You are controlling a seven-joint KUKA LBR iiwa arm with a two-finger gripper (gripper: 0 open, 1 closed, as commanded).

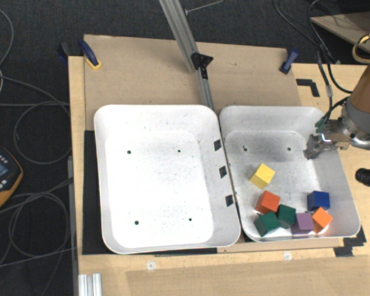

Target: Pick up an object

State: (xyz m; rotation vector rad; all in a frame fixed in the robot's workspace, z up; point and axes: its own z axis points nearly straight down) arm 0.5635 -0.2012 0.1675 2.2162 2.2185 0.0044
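The gripper [313, 148] hangs over the upper right corner of the right bin [234, 128], with nothing visible between its fingers; whether they are spread or closed cannot be told from this angle. The grey arm [365, 103] enters from the right edge.

Seven small blocks lie in the right bin, all well below the gripper. A yellow block [263, 175] sits alone near the middle, turned corner-on. Below it cluster a red-orange block [269, 201], two green blocks [267, 223] [287, 214], a purple block [304, 222], an orange block [322, 217] and a blue block [318, 200]. They are roughly cubic, with no clear long axis.

The left bin [111, 119] lies beside it. A slanted metal pole [184, 32] rises behind the bins.
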